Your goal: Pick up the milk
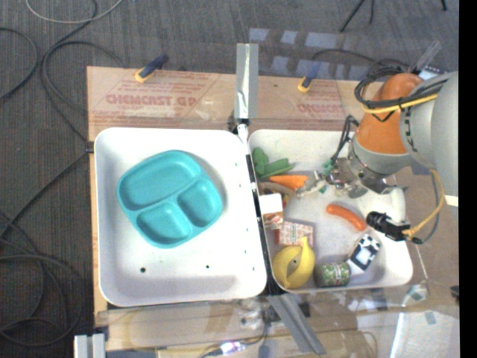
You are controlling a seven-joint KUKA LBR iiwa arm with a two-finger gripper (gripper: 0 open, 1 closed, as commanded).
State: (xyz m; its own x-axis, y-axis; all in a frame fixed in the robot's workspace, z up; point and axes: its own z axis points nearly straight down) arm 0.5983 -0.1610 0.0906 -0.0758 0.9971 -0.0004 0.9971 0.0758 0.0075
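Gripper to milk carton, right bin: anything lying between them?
Camera view: between the gripper and the milk carton lies the orange carrot, with the green vegetable just above it. Otherwise bare white bin floor.

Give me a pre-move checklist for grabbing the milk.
1. Milk located: cannot tell; the small red-and-white carton is the likeliest candidate, label unreadable.
2. Gripper above it: not ok; it sits over the right white bin's upper part, near the orange carrot.
3. Gripper free of load: cannot tell.
4. Room around carton: not ok; yellow banana-shaped toy and white block crowd it.
5. Teal divided plate out of the way: ok, left bin.
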